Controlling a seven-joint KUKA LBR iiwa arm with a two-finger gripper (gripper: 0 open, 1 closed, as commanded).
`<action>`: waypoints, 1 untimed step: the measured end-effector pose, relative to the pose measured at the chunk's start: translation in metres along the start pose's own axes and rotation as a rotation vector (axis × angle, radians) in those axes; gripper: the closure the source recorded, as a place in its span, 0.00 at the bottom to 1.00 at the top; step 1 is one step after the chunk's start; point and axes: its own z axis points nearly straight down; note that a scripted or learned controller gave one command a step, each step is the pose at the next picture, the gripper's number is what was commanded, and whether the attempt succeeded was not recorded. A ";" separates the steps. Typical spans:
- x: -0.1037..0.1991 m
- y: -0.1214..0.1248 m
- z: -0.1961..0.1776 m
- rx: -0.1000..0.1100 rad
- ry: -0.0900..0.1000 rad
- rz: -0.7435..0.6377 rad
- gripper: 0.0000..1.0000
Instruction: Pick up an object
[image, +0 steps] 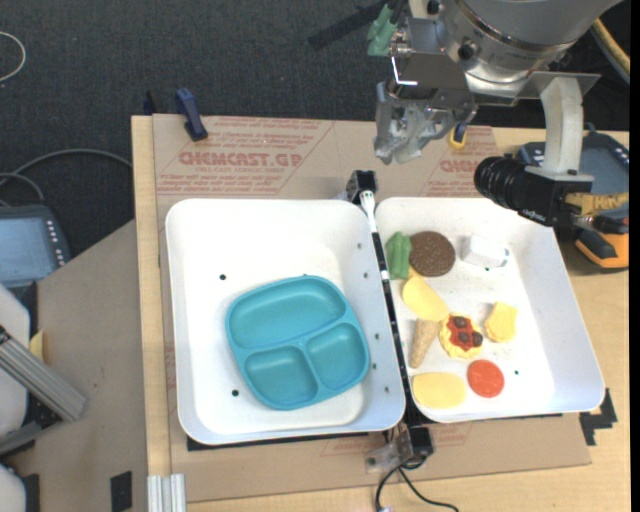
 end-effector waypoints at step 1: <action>0.068 -0.038 0.134 0.033 -0.009 -0.008 1.00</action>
